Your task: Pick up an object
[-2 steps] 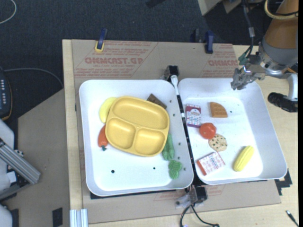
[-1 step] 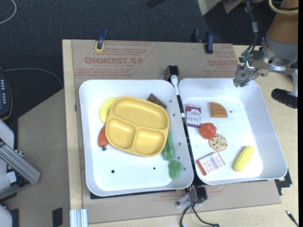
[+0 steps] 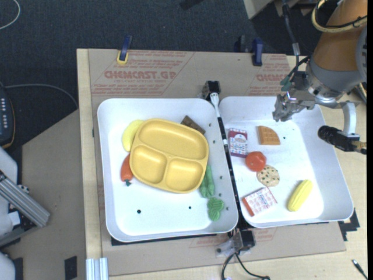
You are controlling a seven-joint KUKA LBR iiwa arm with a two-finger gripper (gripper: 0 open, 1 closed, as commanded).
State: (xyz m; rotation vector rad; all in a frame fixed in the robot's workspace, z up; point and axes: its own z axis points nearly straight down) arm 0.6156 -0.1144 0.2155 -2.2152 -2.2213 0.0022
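Note:
My gripper (image 3: pixel 282 113) hangs over the back of the right bin (image 3: pixel 332 174), above bare floor and just right of and behind a waffle piece (image 3: pixel 268 135). Nothing shows between its fingers. Further forward in the same bin lie a red tomato (image 3: pixel 255 160), a cookie (image 3: pixel 268 175), a yellow corn cob (image 3: pixel 299 195), a red-and-white carton (image 3: pixel 238 142) and a red-and-white packet (image 3: pixel 259 200).
The left bin (image 3: pixel 111 156) holds a yellow divided plate (image 3: pixel 168 155) resting over a yellow fruit (image 3: pixel 130 133), a red pepper (image 3: pixel 126 170), a brown piece (image 3: pixel 192 124) and green leafy vegetables (image 3: pixel 211 196). A ridge where the bins meet runs between them.

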